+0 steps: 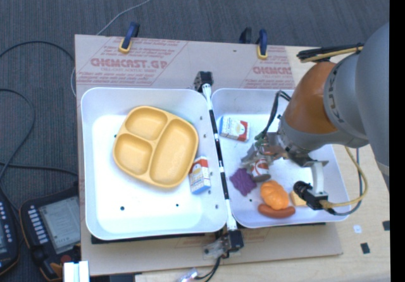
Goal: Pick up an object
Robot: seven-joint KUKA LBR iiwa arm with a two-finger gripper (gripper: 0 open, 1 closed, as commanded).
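My gripper (261, 155) hangs low over the middle of the right bin (335, 176), its grey and orange wrist covering the bin's far right part. A purple object (242, 181) lies just below and left of it. An orange fruit (274, 194) sits in front of it, with a reddish sausage (276, 211) at the bin's near wall and a small yellow piece (298, 200) beside it. A white and red carton (234, 128) lies at the bin's back left. Something red and white (259, 166) shows partly under the gripper.
The left bin (104, 205) holds a yellow divided plate (155, 145) and a small red, white and blue carton (200, 175) against its right wall. A black cable end (305, 192) loops from the arm near the right bin's front. Clamps hold the cardboard base at the back.
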